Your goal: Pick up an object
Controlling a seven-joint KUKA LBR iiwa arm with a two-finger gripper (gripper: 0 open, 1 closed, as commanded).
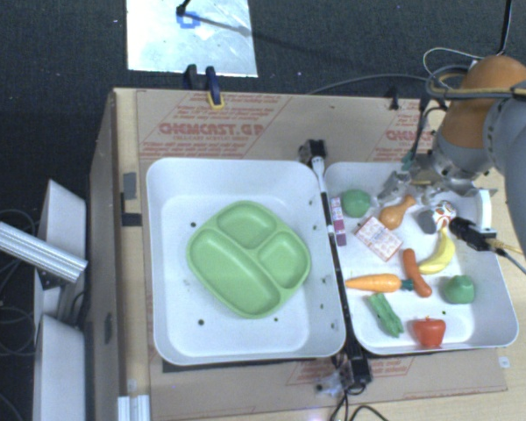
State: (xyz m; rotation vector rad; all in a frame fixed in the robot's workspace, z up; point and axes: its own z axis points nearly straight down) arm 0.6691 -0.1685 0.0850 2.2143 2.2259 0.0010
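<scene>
The right bin (491, 323) holds several toy foods. A green ball (355, 203) lies at its back left, a tan pear-shaped squash (394, 212) beside it, and a pink and white box (379, 238) just in front. A banana (439, 252), an orange carrot (373, 282), a red-orange sausage (413, 273), a green pepper (458, 289), a red tomato (429, 331) and a green pod (386, 314) lie nearer the front. My gripper (401, 185) hangs low over the bin's back edge, right above the squash. Nothing shows in its grasp.
The left bin (171, 323) carries a light green divided plate (250, 257). A black divider rail (331, 235) runs between the bins. The grey arm with its orange band (495, 77) and loose cables crosses the right bin's back right corner.
</scene>
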